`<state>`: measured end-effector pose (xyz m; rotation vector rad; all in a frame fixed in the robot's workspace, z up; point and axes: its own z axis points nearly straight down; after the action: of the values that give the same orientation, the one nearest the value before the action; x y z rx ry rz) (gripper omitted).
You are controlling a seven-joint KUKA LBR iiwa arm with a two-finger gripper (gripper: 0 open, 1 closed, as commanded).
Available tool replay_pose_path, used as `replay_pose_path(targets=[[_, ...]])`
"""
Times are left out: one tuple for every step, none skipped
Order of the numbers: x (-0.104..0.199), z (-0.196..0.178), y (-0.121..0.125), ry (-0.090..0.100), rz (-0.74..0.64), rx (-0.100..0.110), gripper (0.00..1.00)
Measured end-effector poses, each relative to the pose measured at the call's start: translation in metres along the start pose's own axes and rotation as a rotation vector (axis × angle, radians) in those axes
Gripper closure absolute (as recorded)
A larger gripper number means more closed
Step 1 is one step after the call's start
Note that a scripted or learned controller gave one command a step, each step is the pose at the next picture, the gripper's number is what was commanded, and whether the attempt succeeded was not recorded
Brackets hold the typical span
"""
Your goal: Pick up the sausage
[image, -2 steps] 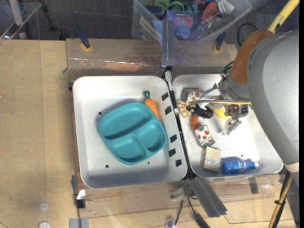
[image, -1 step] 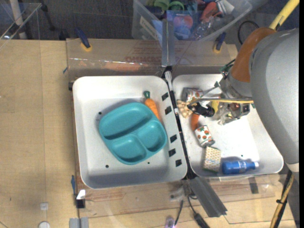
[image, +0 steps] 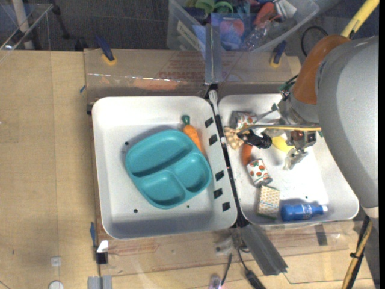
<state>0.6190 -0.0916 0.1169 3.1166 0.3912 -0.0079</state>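
Now, two shallow white bins on the bench, side by side. Left bin [image: 108, 161]: a teal plastic divided plate [image: 167, 168], three compartments, smooth and rounded, sitting mid-bin, and a carrot [image: 193, 135] with a green top lying just beside the plate's far right rim, close to the divider wall.

Right bin [image: 337, 203]: busier. The sausage [image: 247, 153], a small reddish-orange piece, lies near the bin's left wall, about halfway along it. Just beside it toward the near edge, a white carton with red spots [image: 257, 170]; nearer still, a speckled tan packet [image: 269, 200], print too small to read. A blue plastic bottle [image: 302, 210] with a white cap lies on its side along the near wall. A yellow piece [image: 279, 142] sits mid-bin.

The hand [image: 296, 152] hangs over the bin's right-centre, well apart from the sausage; whether it's spread or closed, I can't tell.
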Motion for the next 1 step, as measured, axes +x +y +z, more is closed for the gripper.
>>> replay_pose_path(targets=[[0.0364,0.0282,0.0197,0.009,0.036,0.002,0.00]])
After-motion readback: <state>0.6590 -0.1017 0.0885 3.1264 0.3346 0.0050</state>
